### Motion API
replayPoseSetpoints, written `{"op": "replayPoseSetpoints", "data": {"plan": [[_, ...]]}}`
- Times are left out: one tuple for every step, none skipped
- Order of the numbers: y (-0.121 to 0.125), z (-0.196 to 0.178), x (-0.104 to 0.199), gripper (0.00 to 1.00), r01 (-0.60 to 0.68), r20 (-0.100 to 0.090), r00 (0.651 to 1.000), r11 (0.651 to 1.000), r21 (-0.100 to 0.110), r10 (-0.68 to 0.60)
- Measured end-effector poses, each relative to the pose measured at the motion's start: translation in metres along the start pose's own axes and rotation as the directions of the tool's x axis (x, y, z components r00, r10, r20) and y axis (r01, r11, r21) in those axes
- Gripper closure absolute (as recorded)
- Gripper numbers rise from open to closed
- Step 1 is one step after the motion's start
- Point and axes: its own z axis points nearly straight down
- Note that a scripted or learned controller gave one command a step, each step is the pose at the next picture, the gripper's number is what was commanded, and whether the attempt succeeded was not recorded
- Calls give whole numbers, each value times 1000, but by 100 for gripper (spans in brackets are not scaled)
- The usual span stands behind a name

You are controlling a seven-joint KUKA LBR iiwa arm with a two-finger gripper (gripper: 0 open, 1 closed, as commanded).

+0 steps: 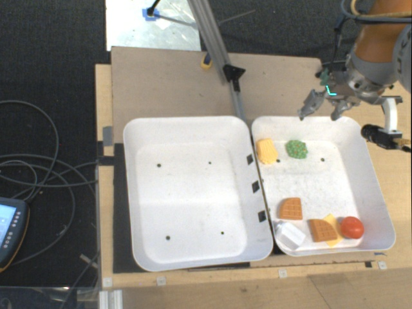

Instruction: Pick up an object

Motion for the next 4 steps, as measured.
{"op": "replayPoseSetpoints", "data": {"plan": [[1, -3, 0, 0, 2, 2, 1000, 1000, -3, -2], [6, 40, 1, 0, 1, 1, 1000, 1000, 0, -1], [4, 103, 1, 0, -1, 1, 1000, 1000, 2, 1], [4, 148, 2, 0, 0, 1, 1000, 1000, 0, 0]]}}
